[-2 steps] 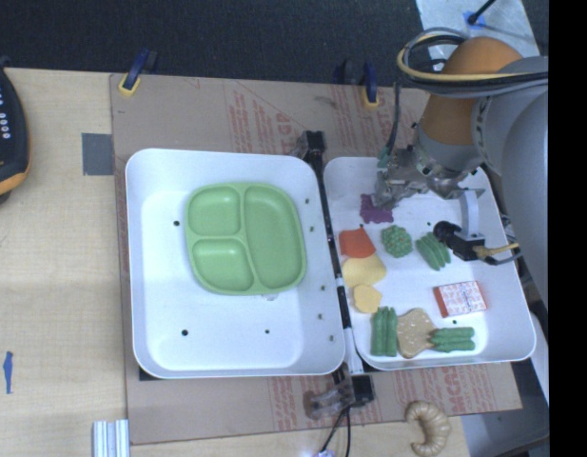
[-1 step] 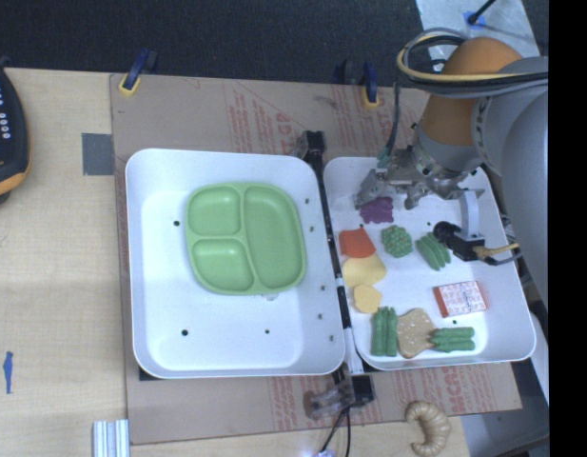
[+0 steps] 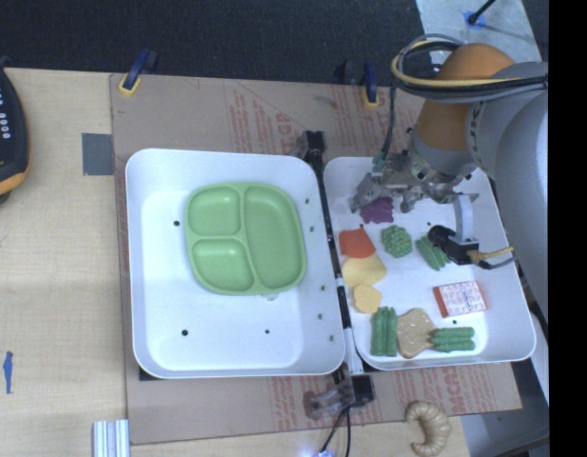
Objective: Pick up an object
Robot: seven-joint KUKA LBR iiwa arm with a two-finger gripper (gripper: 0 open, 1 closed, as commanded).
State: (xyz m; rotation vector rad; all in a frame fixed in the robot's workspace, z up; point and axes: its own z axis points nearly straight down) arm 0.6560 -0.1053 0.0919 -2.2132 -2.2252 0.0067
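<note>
Your claw [image 3: 377,194] sits low at the far end of the right white bin [image 3: 507,246], directly over the small purple toy piece [image 3: 376,211]; I cannot tell its state. Just nearer lie the round green bumpy toy [image 3: 397,241] and the orange block [image 3: 357,244]. The light green divided plate [image 3: 245,237] occupies the left white bin [image 3: 160,293].

Green three-compartment plastic plate [image 3: 245,237] in left white bin [image 3: 160,346]; right white bin [image 3: 507,284] holds purple toy [image 3: 376,211] behind orange piece [image 3: 357,244], green round piece [image 3: 397,241] right of it, red flat packet [image 3: 460,298] near right wall; gripper [image 3: 388,190] above purple toy
</note>
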